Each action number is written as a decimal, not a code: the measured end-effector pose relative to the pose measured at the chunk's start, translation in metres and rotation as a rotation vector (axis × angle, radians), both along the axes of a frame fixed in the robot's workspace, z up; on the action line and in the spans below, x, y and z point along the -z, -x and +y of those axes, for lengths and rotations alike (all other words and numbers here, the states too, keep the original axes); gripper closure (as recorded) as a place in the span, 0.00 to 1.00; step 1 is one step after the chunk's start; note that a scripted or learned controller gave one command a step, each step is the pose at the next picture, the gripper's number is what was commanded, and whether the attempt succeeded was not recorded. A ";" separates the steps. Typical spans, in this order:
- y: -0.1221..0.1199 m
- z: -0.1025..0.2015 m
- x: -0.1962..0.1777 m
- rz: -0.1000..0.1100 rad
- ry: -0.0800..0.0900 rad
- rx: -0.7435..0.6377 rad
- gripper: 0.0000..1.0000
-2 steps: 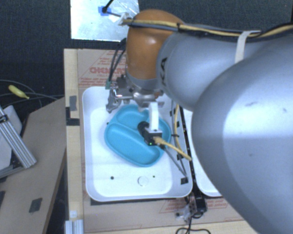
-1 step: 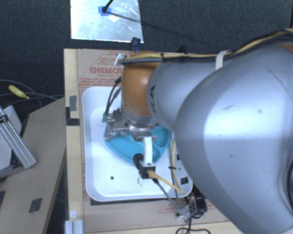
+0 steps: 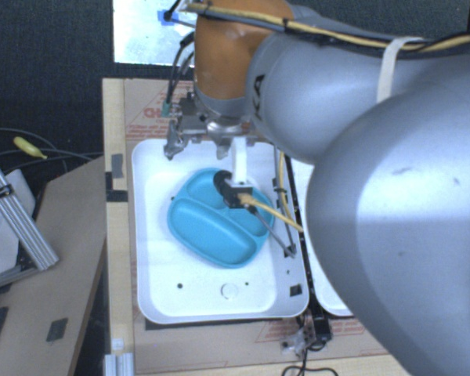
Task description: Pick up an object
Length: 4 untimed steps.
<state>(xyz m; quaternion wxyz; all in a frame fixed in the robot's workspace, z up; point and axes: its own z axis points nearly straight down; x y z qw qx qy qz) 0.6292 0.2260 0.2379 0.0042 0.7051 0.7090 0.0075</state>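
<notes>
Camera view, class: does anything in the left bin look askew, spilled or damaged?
The blue divided dish lies askew: its long side runs diagonally across the left bin instead of parallel to the bin's walls. No spill or damage shows.

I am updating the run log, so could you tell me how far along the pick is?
Approach looks done: the end effector hangs over the left bin, above the blue dish. Nothing visibly in hand; the dish lies on the bin floor. Grasping and lifting remain.
</notes>
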 end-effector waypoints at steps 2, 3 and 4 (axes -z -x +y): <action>0.004 -0.075 -0.130 0.017 0.006 0.009 0.00; 0.073 -0.056 -0.170 0.013 0.001 -0.002 0.00; 0.146 0.013 -0.227 0.011 -0.002 -0.008 0.00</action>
